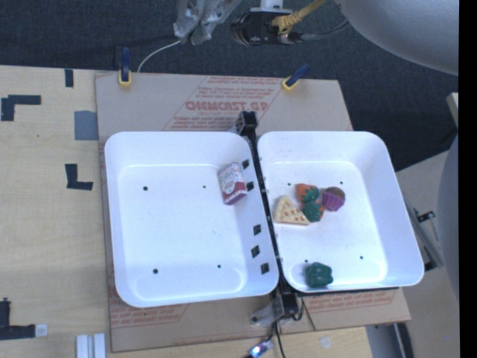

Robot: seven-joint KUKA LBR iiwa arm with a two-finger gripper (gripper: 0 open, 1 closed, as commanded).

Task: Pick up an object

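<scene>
My gripper (pixel 200 13) hangs high above the back of the bench, beyond both bins, and nothing shows in it. A small red and white can (pixel 232 183) lies in the left bin (pixel 115 222), close to the divider. In the right bin (pixel 393 200) a yellow cheese wedge (pixel 290 212), an orange piece (pixel 303 191), a green piece (pixel 312 204) and a purple piece (pixel 334 198) sit bunched together. A dark green lump (pixel 319 274) rests alone by that bin's front rim.
The bins sit on a cardboard sheet (pixel 223 107) held by clamps (pixel 124 71) at its back corners. Cables and a mount (pixel 268 21) lie beside the gripper. The grey arm (pixel 402 13) crosses the top right corner.
</scene>
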